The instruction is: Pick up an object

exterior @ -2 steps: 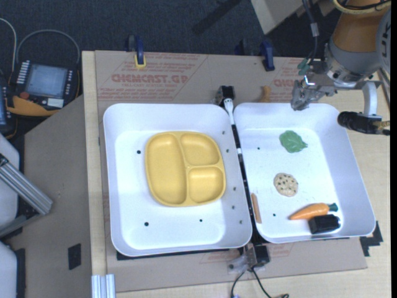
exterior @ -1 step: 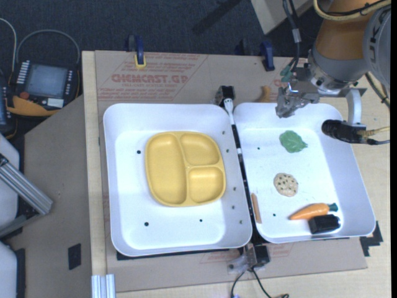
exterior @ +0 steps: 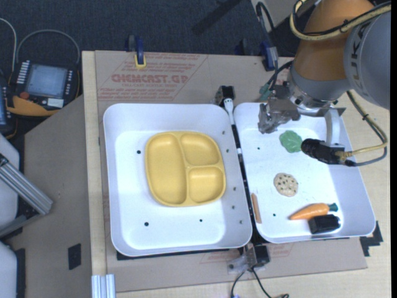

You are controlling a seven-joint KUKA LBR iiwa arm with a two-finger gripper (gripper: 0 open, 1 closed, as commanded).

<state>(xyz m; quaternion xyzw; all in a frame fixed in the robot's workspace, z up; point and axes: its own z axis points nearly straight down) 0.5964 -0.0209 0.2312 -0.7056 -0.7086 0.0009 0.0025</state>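
Pincer [exterior: 268,124] over the far end of the right bin [exterior: 353,194], just left of a green lump [exterior: 289,141]; apart or together, cannot tell, and nothing visible between its tips. Nearest the camera in that bin: a black block [exterior: 324,224] touching an orange carrot [exterior: 310,212]. Beyond them a speckled cookie [exterior: 285,183], lying alone. Farther still, the green lump. In the left bin [exterior: 124,166], a yellow divided plate [exterior: 185,167].
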